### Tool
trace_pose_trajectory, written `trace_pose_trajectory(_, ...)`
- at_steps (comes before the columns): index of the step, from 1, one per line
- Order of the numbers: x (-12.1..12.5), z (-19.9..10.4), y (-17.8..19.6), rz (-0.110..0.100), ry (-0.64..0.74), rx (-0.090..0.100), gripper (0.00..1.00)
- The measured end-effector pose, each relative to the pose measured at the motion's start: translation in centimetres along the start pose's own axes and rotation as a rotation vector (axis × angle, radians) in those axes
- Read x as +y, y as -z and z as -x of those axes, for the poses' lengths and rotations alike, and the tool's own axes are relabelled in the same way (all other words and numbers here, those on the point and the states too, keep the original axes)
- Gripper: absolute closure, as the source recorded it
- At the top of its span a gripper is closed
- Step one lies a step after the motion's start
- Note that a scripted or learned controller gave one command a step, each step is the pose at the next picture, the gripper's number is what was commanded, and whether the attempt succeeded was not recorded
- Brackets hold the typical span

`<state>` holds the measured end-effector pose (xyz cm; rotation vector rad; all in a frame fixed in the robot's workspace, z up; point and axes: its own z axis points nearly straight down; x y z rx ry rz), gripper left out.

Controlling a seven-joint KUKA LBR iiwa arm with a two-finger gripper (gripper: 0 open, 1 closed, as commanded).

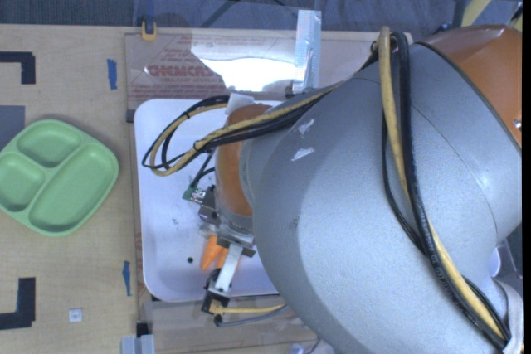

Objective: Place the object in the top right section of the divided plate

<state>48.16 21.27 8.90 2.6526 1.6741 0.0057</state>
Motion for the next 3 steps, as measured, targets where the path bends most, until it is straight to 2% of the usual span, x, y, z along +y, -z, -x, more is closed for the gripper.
trace_pose_trajectory(1, 3.1, 2.2, 0.3, -0.007, 0.117, -0.002, 1.00)
trace_pose_trajectory(2, -0.7, -1.0, 7.9, -0.008, 0.181, -0.002, 1.00)
trace_pose_trajectory(3, -0.7, -1.0, 8.8, -0.008, 0.166, -0.002, 1.00)
